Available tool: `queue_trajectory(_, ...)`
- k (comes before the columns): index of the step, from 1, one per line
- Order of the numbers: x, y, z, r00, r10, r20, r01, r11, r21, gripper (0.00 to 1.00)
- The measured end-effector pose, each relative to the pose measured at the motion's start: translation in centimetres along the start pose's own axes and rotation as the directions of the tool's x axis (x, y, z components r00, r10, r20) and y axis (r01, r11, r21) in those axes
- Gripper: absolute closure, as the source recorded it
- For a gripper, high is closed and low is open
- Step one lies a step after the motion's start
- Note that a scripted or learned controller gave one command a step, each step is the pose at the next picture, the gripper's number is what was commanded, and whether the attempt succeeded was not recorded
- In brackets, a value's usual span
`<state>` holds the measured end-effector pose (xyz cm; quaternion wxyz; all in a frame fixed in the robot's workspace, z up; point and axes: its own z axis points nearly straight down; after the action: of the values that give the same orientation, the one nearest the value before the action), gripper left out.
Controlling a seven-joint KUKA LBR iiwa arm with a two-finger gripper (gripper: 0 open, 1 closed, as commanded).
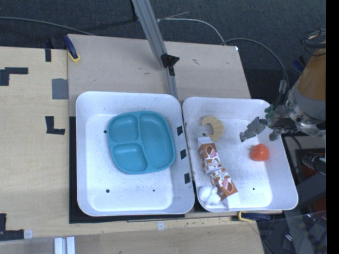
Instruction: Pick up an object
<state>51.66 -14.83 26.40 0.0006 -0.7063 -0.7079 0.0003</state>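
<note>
Gripper [260,129] fingers apart above the right bin [275,194] — arm cut off at the edge — orange object [259,152] just below.

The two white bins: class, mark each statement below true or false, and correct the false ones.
1. The blue divided plate lies in the left bin. True.
2. The orange ball sits in the left bin. False: it is in the right bin.
3. The claw holds the orange ball. False: the claw hangs apart from it, with nothing between its fingers.
4. The brown-and-white carton lies in the right bin. True.
5. The tan curved piece rests on the plate. False: it lies in the right bin.
</note>
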Motion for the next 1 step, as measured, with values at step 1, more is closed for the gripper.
queue_trajectory(1,-0.02,0.0,0.0,1.0,0.0,0.0,0.0,1.0,0.0,0.0)
